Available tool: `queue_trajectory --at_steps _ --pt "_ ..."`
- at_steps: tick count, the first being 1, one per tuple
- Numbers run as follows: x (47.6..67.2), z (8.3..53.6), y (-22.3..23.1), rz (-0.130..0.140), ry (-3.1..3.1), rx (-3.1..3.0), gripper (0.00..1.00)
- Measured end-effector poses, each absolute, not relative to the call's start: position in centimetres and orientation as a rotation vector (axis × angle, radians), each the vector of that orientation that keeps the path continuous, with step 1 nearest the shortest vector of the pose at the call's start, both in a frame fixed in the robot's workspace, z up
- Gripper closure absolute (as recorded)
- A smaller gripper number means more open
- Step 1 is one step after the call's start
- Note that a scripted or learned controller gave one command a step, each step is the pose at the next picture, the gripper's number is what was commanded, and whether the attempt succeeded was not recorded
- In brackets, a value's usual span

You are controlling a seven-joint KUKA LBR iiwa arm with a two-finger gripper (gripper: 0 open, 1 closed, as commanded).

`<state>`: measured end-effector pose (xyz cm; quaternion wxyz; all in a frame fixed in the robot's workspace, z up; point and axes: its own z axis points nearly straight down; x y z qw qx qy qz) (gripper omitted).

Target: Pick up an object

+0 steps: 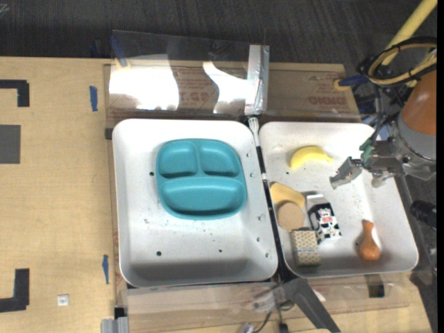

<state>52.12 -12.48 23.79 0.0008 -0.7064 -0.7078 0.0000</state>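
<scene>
Tool (pixel 362 170) above right bin (pixel 406 217), near banana (pixel 310 157)

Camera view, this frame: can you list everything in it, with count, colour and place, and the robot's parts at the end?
bins: 2, white, side by side on the bench
divided plate: 1, teal, in the left bin
banana: 1, yellow, right bin, far side
scoop: 1, tan, right bin, by the dividing wall
patterned block: 1, beige, right bin, near edge
small toy: 1, black and white, right bin, middle
gourd-shaped item: 1, orange, right bin, near right
clear sheet: 1, behind the left bin
arm: 1, grey and orange, right
gripper: 1, over the right bin
</scene>
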Motion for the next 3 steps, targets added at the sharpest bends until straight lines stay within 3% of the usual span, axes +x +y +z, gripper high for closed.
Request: queue_trajectory --at_steps 1,2,3 --pt "49.4 8.8 -11.1 -0.007 -2.296 -2.152 0.0" --pt "49.5 9.8 -11.2 -0.011 -2.297 -2.156 1.0" --pt "51.3 18.6 -8.2 -0.006 -2.427 -2.001 1.0"
